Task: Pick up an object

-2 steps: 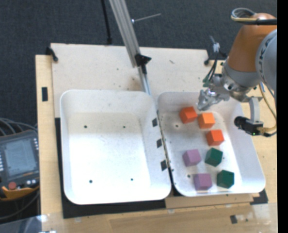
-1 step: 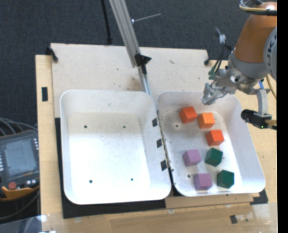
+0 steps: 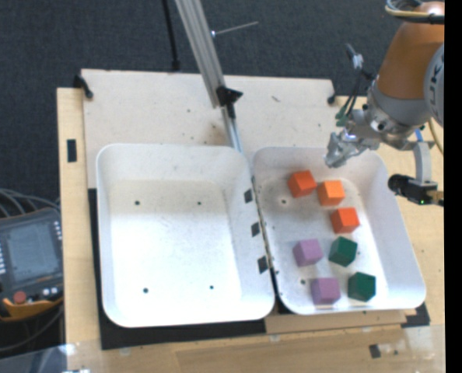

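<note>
The right bin (image 3: 394, 231) holds several small blocks. A red-orange block (image 3: 301, 183) lies at its back, with an orange block (image 3: 331, 193) beside it and another red-orange block (image 3: 344, 220) just in front. Two purple blocks (image 3: 308, 252) (image 3: 324, 290) and two dark green blocks (image 3: 343, 251) (image 3: 362, 286) fill the front half. My gripper (image 3: 336, 155) hangs above the bin's back edge, up and to the right of the rear red-orange block, with nothing seen in it.
The left bin (image 3: 110, 208) stands beside the right one, sharing a middle wall. A slanted metal pole (image 3: 204, 53) rises from behind the bins. A teach pendant (image 3: 22, 255) lies off the bench at the left.
</note>
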Motion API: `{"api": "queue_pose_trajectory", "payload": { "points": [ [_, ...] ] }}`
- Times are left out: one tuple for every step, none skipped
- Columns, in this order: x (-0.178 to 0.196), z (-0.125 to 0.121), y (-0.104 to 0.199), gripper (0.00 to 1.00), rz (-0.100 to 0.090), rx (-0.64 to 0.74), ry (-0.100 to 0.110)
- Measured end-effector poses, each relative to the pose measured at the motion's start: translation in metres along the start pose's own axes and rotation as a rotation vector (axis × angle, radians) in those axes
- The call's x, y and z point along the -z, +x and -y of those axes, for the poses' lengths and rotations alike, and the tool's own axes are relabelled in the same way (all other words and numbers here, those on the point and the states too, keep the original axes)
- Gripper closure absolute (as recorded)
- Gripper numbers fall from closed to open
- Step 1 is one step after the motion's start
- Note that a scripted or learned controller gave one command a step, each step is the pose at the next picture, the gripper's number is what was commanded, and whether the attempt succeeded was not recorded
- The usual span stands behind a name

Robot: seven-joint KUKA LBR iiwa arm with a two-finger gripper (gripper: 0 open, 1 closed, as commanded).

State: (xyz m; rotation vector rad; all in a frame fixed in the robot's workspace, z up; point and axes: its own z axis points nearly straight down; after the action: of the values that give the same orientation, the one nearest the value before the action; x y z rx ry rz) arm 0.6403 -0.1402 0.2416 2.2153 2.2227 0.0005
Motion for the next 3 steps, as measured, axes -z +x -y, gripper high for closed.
{"api": "queue_pose_trajectory", "payload": {
  "points": [
    [-0.008, 0.021, 0.039, 1.0, -0.001, 0.001, 0.003],
    [0.003, 0.042, 0.084, 1.0, -0.004, 0.003, 0.002],
    [-0.003, 0.055, 0.14, 1.0, -0.004, 0.004, 0.003]
  ]
}}
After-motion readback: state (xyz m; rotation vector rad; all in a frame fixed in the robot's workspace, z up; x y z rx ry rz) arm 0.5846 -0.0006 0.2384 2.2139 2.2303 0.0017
